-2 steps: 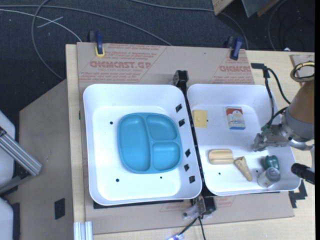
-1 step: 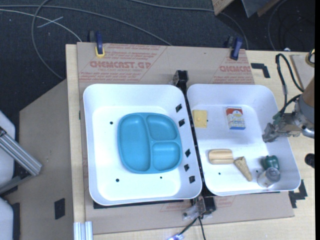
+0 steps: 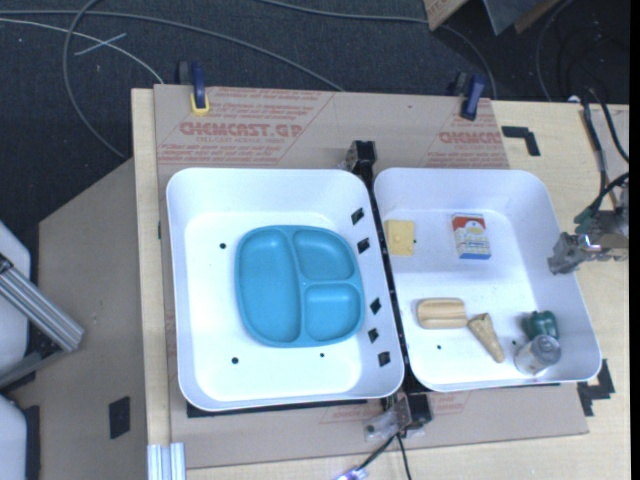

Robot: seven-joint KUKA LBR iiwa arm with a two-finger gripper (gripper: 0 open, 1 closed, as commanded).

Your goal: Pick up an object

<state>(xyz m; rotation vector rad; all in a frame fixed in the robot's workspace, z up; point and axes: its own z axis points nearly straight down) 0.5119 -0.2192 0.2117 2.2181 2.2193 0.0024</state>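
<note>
We see the gripper (image 3: 572,253) at the right bin's (image 3: 530,193) right rim; we cannot tell its finger state. Inside lie a bread roll (image 3: 441,313), a small carton (image 3: 471,237) and a cone (image 3: 487,337), untouched.

Lab: clamped bench (image 3: 250,128), loose cables (image 3: 100,38).

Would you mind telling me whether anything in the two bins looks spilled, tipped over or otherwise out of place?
Only the small clear bottle with a green cap lies on its side in the right bin's near corner. Nothing looks spilled or damaged.
</note>
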